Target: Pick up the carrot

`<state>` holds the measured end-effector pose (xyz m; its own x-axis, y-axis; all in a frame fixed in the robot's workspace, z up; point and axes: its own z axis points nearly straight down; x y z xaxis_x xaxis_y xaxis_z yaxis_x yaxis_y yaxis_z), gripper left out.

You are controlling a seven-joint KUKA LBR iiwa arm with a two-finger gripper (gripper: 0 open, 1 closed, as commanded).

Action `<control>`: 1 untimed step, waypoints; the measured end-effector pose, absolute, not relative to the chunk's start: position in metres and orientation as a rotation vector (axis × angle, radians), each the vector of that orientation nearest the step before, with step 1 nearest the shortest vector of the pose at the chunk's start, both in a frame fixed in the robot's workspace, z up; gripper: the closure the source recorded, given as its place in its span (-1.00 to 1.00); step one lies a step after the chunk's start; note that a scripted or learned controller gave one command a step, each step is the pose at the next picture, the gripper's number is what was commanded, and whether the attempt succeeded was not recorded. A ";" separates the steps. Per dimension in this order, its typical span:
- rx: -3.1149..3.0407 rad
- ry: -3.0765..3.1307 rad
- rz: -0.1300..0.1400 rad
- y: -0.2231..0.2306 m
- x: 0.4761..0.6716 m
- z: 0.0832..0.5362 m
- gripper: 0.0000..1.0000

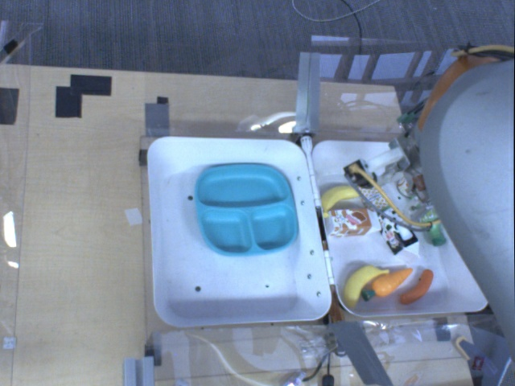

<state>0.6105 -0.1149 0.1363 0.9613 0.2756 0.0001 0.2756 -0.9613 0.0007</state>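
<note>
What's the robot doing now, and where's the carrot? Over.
Gripper over right bin's upper part, finger state unclear. Carrot lying near bin's front, untouched. Banana and red sausage crowd either side.

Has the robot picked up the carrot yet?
Not yet. The carrot lies in the right bin, touching a banana on one side, with a red sausage just beside it. The arm hangs over that bin's far part, beyond the carrot. Left to do: go down to the carrot, grab it and lift it.
</note>
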 end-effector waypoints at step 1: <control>3.115 0.401 0.000 -0.185 0.609 0.189 -1.00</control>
<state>0.6093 -0.1847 0.1887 0.9674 0.2534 -0.0003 0.2534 -0.9674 0.0012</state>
